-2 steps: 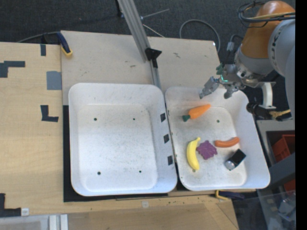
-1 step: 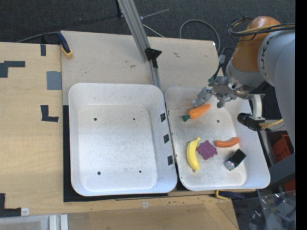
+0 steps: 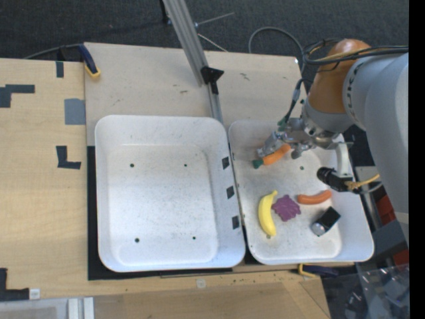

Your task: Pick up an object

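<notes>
Carrot [image 3: 273, 157] is seen under the gripper [image 3: 287, 141] in the right bin [image 3: 355, 248], apparently for lifting; finger state cannot be told.

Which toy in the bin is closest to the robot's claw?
The orange carrot with the green tip. It lies right at the gripper, while the banana, purple grapes, sausage and black block lie farther down.
</notes>
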`<state>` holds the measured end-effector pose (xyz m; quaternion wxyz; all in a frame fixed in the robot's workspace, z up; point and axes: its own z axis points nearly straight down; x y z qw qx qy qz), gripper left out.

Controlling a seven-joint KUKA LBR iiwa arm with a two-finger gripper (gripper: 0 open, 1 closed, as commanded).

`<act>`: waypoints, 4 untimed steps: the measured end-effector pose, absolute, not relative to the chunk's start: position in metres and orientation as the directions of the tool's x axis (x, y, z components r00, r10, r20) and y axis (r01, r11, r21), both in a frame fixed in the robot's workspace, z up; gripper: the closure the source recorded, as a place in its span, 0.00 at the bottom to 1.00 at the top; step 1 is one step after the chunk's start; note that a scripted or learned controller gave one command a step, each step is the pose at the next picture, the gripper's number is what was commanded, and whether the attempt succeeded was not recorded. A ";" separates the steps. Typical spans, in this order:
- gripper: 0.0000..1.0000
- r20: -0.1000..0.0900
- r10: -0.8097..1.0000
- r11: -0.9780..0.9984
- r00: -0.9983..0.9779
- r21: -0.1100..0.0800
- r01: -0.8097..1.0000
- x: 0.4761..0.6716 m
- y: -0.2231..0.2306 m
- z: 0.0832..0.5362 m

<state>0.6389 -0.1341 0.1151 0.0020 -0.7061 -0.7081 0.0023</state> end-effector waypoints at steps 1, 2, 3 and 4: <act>0.00 -0.001 1.000 0.003 -0.003 -0.004 1.000 0.638 -0.133 0.087; 1.00 0.000 1.000 0.003 -0.003 -0.007 1.000 0.638 -0.133 0.097; 1.00 0.000 1.000 0.002 -0.002 0.005 1.000 0.641 -0.126 0.160; 1.00 0.000 1.000 0.002 -0.002 0.004 1.000 0.641 -0.126 0.213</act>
